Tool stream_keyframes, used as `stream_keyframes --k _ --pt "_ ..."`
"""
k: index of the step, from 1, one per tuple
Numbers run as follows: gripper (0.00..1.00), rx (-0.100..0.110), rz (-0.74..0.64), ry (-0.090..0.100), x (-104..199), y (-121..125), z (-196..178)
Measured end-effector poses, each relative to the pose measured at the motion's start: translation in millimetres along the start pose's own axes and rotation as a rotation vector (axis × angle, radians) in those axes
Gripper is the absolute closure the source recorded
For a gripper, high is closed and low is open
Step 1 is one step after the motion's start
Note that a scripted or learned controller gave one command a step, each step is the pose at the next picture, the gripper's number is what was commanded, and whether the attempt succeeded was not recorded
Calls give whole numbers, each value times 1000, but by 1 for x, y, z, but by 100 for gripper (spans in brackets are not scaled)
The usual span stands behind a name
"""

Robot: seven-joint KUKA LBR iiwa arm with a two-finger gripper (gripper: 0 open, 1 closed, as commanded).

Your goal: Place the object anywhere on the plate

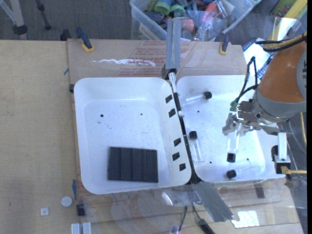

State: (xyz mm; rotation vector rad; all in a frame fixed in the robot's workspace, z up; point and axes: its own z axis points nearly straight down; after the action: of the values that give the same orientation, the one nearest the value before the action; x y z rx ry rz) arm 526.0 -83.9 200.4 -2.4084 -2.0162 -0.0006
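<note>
A black ridged plate point(132, 164) lies flat in the left bin point(92, 94), near its front. Several clear tubes with black caps lie in the right bin point(253, 147). One tube point(197, 97) is at the back, one point(194, 144) lies along the divider, and one point(240, 172) is at the front. My gripper point(236, 129) hangs over the middle of the right bin. Directly under it a clear tube point(232, 148) runs down to its black cap. Whether the gripper touches this tube is unclear.
A divider with black clips point(175, 130) separates the two bins. A clear tub of coloured toys point(195, 6) stands behind the bench. Orange clamps point(87, 44) hold the cardboard backing. Small bits lie on the wooden bench at front left point(66, 201).
</note>
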Motion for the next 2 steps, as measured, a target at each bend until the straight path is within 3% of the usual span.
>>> stream_keyframes --k 1,2 --pt "100 0 122 -1 95 7 -98" --pt "100 5 427 -2 152 -12 -66"
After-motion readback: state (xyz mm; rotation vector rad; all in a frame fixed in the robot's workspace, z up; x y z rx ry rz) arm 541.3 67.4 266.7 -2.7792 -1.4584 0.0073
